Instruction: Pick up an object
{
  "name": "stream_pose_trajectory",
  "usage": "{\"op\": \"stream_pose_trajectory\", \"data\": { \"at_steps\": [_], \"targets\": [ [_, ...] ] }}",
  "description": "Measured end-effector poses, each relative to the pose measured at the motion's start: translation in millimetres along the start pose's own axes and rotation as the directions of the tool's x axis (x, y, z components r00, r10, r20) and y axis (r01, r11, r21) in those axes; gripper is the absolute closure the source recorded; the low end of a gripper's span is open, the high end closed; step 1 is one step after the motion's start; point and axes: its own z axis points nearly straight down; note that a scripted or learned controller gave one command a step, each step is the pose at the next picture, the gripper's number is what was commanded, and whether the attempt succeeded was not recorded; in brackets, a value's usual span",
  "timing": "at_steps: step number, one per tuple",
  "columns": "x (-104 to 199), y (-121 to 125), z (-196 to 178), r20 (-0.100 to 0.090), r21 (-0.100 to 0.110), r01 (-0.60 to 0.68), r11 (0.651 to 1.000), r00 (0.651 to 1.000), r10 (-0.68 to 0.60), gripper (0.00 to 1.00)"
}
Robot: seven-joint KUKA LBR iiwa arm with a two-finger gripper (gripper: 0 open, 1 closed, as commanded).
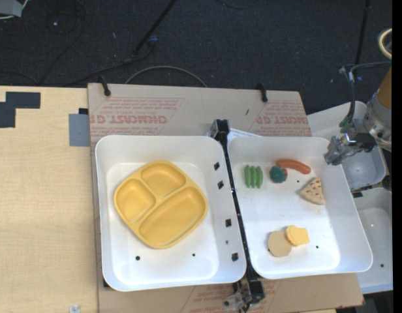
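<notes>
The right white bin (344, 240) holds several toy foods. A green pea pod (253, 176) lies at its upper left, beside a dark green round piece (278, 173) and an orange-red sausage (293, 166). A tan wedge like a pizza slice (312, 192) rests near the right wall. At the lower middle a yellow piece (297, 235) overlaps a tan round cookie (278, 244). My gripper (339, 149) hangs over the bin's upper right corner, above and right of the sausage, touching none of the foods.
The left white bin (116, 253) holds a yellow divided plate (160, 203). A black divider (230, 201) runs between the bins. Cardboard (188, 113) lies under both. The grey arm with its orange band (384, 96) enters at the right edge.
</notes>
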Motion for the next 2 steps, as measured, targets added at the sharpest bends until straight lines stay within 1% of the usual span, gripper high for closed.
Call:
{"op": "stream_pose_trajectory", "data": {
  "at_steps": [1,2],
  "targets": [
    [49,5,12,-0.003,0.007,0.001,1.0,1.0,-0.001,1.0],
    [97,15,7,-0.003,0.005,0.002,1.0,1.0,-0.002,1.0]
  ]
}}
